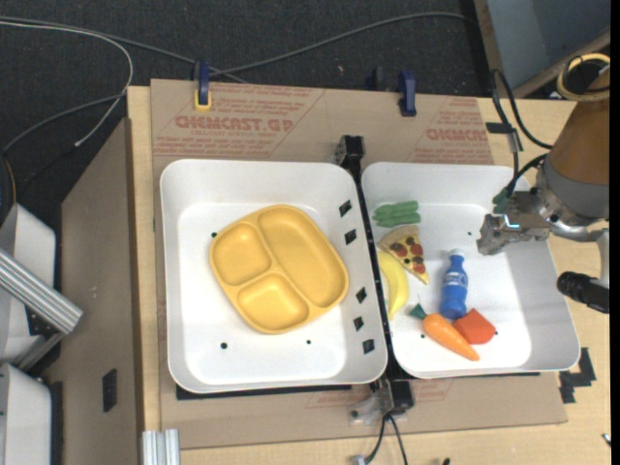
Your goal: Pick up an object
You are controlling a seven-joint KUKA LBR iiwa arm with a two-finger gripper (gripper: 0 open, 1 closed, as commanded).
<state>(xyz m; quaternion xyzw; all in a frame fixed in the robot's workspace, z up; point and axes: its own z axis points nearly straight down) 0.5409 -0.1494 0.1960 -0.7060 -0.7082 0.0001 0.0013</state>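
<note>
The right bin (504, 187) holds several toy items. A green piece (396, 213) lies at its upper left, and a pizza slice (407, 254) sits just below it. A yellow banana (393, 284) runs along the bin's left wall. A blue bottle (454, 286) lies near the middle, with an orange carrot (449, 336) and a red-orange piece (477, 326) in front of it. My gripper (496, 231) hangs over the bin's right part, up and right of the bottle, with nothing seen in it.
The left bin (184, 260) holds a yellow divided plate (279, 267). A black divider with clips (363, 260) separates the bins. Blue clamps (408, 95) pin the cardboard at the back. Cables run over the dark floor behind.
</note>
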